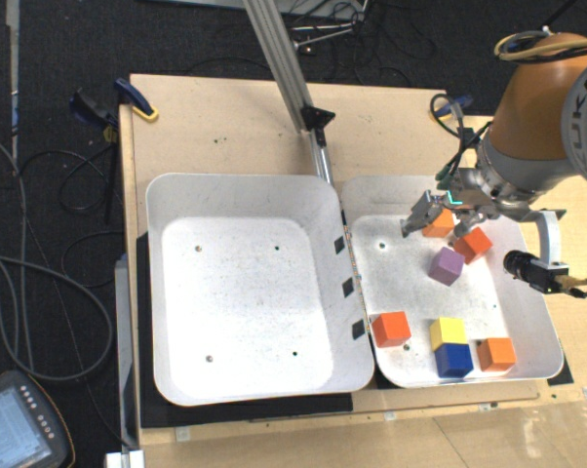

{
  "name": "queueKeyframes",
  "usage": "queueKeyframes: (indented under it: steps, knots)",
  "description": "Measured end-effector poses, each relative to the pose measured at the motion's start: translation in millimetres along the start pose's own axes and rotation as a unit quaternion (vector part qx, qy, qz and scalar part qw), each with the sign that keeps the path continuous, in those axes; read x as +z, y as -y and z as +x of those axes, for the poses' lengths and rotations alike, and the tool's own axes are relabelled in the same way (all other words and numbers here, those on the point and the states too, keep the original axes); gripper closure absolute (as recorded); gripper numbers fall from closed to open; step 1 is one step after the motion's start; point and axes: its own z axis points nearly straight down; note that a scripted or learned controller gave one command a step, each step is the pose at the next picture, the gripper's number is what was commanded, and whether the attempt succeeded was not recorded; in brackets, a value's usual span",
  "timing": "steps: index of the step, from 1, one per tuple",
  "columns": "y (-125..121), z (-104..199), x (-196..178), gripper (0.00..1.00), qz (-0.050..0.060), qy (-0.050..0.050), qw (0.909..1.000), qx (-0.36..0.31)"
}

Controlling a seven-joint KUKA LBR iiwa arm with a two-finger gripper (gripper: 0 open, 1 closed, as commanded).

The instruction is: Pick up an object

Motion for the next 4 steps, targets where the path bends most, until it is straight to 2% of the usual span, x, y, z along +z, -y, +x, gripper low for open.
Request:
queueKeyframes:
  steps: [1, 2, 3, 4]
  knots:
    - [8, -8, 54, 0.00, 0.002, 0.000, 1.0000, 0.001]
    - [6, -19, 104, 0.00, -0.003, 0.001, 1.0000, 0.001]
    - [-1, -19, 107, 0.00, -0.014, 0.003, 0.9999, 0.000]
    - [-2, -19, 98, 1.00, -0.015, 0.004, 0.9999, 0.000]
